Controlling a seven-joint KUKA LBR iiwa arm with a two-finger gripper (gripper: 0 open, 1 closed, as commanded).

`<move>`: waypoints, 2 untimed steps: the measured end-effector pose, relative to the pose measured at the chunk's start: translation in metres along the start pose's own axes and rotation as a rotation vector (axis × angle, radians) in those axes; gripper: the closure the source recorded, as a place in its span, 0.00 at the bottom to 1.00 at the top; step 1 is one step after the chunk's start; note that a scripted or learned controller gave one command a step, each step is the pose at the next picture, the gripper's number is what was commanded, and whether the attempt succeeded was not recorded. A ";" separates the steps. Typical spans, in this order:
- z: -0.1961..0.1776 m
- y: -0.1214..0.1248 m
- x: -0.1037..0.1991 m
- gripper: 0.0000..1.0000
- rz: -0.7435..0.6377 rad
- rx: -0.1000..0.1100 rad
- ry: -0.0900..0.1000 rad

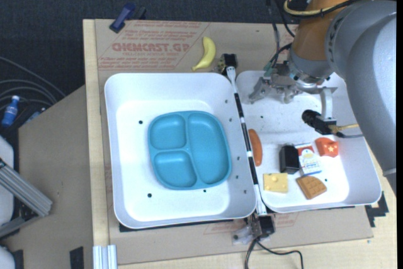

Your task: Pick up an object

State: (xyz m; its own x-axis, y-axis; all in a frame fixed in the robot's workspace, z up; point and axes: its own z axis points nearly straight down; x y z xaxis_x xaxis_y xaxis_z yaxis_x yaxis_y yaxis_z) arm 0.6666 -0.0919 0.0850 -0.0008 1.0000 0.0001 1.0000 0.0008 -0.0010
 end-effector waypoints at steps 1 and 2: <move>0.001 -0.084 -0.015 0.00 0.002 0.002 0.000; 0.000 -0.012 -0.010 0.00 0.000 -0.002 0.000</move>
State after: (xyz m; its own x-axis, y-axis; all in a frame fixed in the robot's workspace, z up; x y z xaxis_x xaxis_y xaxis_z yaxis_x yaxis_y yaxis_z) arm 0.6550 -0.1015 0.0850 -0.0003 1.0000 0.0001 1.0000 0.0003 0.0012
